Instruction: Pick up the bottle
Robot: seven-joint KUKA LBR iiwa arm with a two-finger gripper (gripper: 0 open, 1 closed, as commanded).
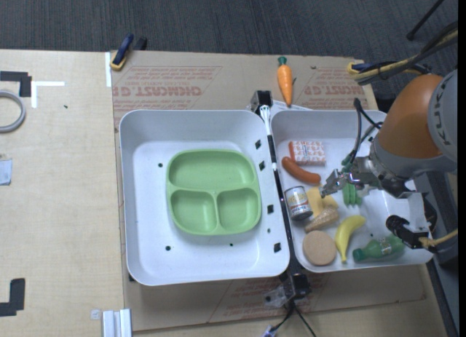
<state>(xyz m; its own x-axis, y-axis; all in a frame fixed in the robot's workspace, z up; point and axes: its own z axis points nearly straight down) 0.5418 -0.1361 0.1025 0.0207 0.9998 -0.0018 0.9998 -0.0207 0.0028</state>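
- bottle (378,249) — green, lying on its side in the near right corner of the right bin (331,119), neck end toward the banana; nothing touches it from above, so it is not yet picked up.
- gripper (337,180) hangs over the middle of the right bin, fingers pointing toward the bin divider; cannot tell if it is released or clenched — the tips are too small and cluttered. Nothing visibly between them.
- Just beside the tips: a yellow block (316,199) and a green pod-like toy (352,193), both near enough to get bumped on a descent.
- Next out: metal can (297,202) on its side against the divider, bread piece (324,217) under the block, sausage (301,170) and a printed box (307,152) toward the far wall.
- Near wall: round cookie (318,248), banana (346,234) between cookie and bottle.
- arm (411,121) comes in from the right, orange band over the bin's right edge — it sits above the clutter, not above the bottle.
- Judgement: gripper is well apart from the bottle; it needs to shift toward the near right corner. The corner walls leave little finger room, so a grasp across the body looks safest.
- left bin (138,197) holds a green divided plate (214,191); a toy carrot (284,79) lies outside on the cardboard behind the bins.
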